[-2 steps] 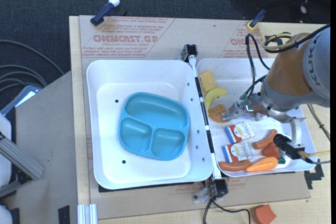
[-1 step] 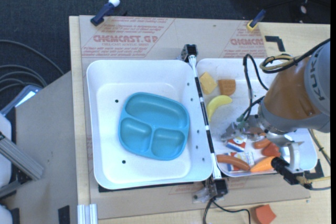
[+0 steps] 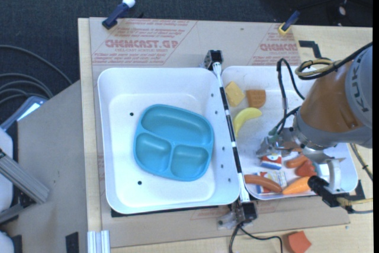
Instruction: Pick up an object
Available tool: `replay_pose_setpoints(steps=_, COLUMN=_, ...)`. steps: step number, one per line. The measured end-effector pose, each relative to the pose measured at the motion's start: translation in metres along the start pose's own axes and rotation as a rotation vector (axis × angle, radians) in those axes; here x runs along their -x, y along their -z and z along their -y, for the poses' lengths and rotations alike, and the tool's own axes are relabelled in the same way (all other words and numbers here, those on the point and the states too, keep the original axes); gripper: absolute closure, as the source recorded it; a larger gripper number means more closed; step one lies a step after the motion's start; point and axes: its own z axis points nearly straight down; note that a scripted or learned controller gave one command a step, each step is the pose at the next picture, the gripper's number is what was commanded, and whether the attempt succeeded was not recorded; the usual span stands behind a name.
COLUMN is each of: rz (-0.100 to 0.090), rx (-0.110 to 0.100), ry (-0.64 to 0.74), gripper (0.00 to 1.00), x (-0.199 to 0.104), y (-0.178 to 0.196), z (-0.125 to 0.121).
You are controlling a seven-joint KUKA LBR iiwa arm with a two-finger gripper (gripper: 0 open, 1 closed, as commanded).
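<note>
My gripper [image 3: 272, 147] hangs low in the right bin [image 3: 260, 77], over a small white, red and blue packet [image 3: 272, 162]. Whether anything sits between its fingers is hidden from this angle. Close by lie a yellow banana [image 3: 245, 118], a tan block [image 3: 234, 93] and an orange-brown cube [image 3: 256, 98] toward the bin's far side. Along the near edge rest a red sausage [image 3: 260, 183], an orange carrot [image 3: 296, 186] and a red piece [image 3: 300, 165]. The grey arm with its orange band [image 3: 331, 109] covers the bin's right part.
The left bin [image 3: 118, 92] holds a blue divided plate [image 3: 173, 142]. A black divider rail [image 3: 227, 121] runs between the bins. An orange block [image 3: 297, 240] lies on the bench in front of the right bin. Cables loop over the arm at the right.
</note>
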Motion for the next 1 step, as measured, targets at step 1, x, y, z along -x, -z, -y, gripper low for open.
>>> replay_pose_setpoints(steps=1, rz=0.0, rx=0.0, ry=0.003, gripper=1.0, x=-0.0545, y=0.0904, z=-0.0267)
